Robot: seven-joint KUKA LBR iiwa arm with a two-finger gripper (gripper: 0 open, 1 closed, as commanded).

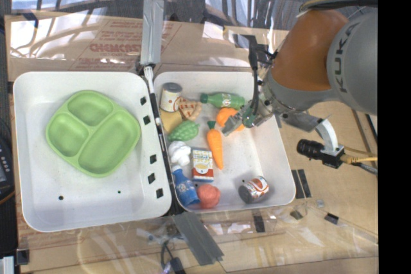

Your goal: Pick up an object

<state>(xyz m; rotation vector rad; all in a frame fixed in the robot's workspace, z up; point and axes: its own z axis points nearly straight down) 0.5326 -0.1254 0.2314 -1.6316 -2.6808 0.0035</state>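
The gripper (247, 119) touches a small, round orange toy (226, 117) beside 1 carrot (215, 148); its grip I cannot tell.

I count two white bins: the left bin (26, 138) and the right bin (273, 151). In the left one lies one green divided plate (93, 133). In the right one I see two carrots, one long (215, 147) and one short (226, 116), one green bottle (223, 99), one small can (171, 97), one pizza slice (189, 108), one juice carton (202, 164), one red ball (209, 196), and one blue bottle (184, 189).
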